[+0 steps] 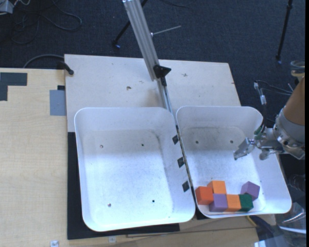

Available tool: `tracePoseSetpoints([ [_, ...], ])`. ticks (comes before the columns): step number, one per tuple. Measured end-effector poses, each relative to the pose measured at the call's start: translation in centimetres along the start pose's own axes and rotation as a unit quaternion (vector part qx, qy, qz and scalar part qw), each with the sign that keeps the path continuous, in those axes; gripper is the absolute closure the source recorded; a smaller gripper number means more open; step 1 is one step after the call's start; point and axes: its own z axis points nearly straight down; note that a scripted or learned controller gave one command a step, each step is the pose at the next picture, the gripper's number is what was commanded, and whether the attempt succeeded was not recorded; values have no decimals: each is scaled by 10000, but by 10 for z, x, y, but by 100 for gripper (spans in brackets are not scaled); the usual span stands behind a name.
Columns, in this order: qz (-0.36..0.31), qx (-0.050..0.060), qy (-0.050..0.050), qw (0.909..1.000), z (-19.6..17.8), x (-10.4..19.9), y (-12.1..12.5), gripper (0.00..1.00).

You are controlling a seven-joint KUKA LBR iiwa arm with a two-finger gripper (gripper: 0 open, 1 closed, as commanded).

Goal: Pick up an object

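Several blocks (227, 195) are sitting clustered in the right bin's (219, 115) near corner — I'm hovering the gripper (252, 151) above them, jaws spread, empty — next, descending onto one.

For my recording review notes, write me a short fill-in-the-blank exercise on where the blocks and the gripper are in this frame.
1. The colored blocks are clustered in the ____ bin of the two.
2. The block nearest the left bin is ____ in color.
3. The gripper hovers over the right bin, with ____ between its fingers.

Missing words: right; orange; nothing
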Motion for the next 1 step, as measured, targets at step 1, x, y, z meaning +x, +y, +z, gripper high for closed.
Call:
tracePoseSetpoints([
  [1, -36, -21, -13, 10000, 107, 38, 68, 0],
])
